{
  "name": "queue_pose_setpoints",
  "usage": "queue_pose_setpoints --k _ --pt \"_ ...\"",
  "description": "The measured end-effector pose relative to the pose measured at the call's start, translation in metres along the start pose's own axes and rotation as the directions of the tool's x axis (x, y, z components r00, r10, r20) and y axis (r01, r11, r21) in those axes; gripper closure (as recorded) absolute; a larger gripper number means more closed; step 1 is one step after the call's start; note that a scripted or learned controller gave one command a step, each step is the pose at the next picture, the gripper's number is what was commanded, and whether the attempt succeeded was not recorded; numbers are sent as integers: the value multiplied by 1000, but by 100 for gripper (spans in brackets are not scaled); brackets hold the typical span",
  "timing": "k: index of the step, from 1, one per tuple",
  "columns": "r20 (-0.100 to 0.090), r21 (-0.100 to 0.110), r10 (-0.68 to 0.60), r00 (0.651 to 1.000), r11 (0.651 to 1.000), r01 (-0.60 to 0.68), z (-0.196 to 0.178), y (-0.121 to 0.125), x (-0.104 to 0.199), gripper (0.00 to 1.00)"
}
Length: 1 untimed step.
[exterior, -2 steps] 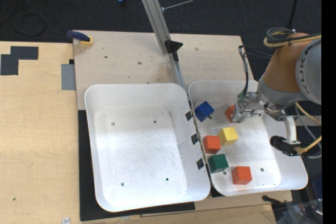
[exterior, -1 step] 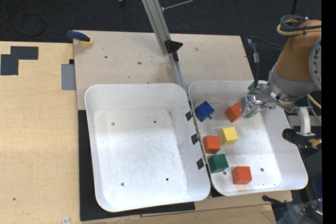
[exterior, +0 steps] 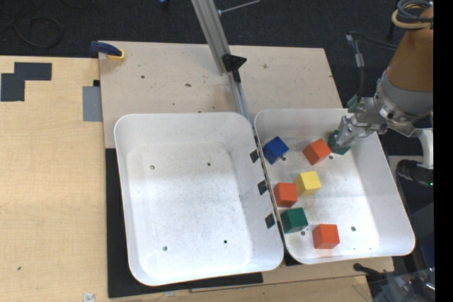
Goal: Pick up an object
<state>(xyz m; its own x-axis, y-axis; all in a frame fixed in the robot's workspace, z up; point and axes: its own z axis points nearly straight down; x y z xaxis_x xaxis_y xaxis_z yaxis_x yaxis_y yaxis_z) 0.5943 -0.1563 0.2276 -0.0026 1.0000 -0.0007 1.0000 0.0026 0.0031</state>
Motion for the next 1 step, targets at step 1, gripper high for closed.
queue_pose_setpoints --k 1 --pt "-3 4 -3 1000 1000 3 -9 6 54 100"
